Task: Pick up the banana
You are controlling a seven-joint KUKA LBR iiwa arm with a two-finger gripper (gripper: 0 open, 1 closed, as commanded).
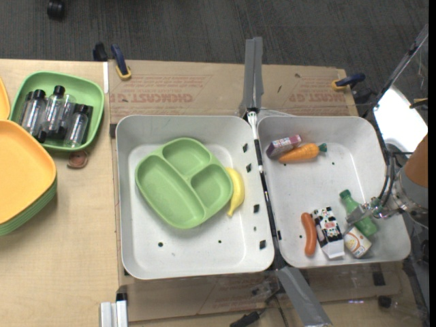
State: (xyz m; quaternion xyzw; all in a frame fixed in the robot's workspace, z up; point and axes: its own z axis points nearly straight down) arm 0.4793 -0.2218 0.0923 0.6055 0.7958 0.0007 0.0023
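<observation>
One banana (236,191) lies in the left bin (187,257), curled against the right edge of the green divided plate (182,181) and close to that bin's right wall. I see bare floor below it, toward the bottom of the frame. My gripper (371,210) sits well apart, at the right bin's (340,131) right side, by the green bottle (357,213). I cannot tell how its fingers stand.

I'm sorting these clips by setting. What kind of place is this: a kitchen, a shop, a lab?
Most likely a robotics lab bench: two white bins of toy food, such as a banana, clamped cardboard underneath, and an office chair caster on carpet.
</observation>
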